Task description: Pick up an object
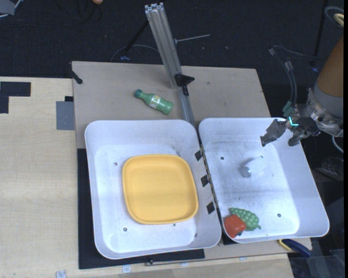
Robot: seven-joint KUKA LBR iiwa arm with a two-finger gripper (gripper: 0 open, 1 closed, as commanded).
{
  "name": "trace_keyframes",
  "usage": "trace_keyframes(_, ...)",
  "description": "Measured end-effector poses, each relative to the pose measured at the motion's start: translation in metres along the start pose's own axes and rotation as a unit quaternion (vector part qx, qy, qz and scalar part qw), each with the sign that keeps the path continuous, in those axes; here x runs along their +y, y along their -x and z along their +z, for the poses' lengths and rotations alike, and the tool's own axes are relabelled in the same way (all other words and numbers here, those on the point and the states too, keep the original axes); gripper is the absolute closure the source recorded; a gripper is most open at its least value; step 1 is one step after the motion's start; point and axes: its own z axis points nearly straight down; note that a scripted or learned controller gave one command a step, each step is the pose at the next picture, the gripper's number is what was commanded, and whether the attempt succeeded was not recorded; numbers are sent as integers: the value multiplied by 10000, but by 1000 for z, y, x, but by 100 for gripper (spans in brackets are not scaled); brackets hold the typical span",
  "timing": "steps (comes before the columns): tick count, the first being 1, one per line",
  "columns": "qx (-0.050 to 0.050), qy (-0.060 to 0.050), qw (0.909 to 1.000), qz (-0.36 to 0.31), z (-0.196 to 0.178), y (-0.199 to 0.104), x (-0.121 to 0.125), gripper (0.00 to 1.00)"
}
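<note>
**Now: gripper spread wide above the right bin, holding nothing**

Your gripper (283,133) hangs over the far right part of the right bin (313,201), fingers spread wide with nothing between them. A small grey object (247,169) lies just below and left of it. A red and green toy (239,222) sits well below. A yellow plate (159,188) lies far left, in the left bin (101,155).

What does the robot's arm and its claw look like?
The arm is grey with an orange band above the wrist. Thin dark cables loop beside it. Its gripper is small, dark and metal, with two fingers, and a little turquoise light glows near its base.
</note>
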Motion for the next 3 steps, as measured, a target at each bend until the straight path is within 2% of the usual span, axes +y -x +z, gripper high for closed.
trace_keyframes(1, 0, 0, 10000, 0, 0, 0, 0, 0)
trace_keyframes(3, 3, -19, 10000, -4, 86, -6, 3, 0)
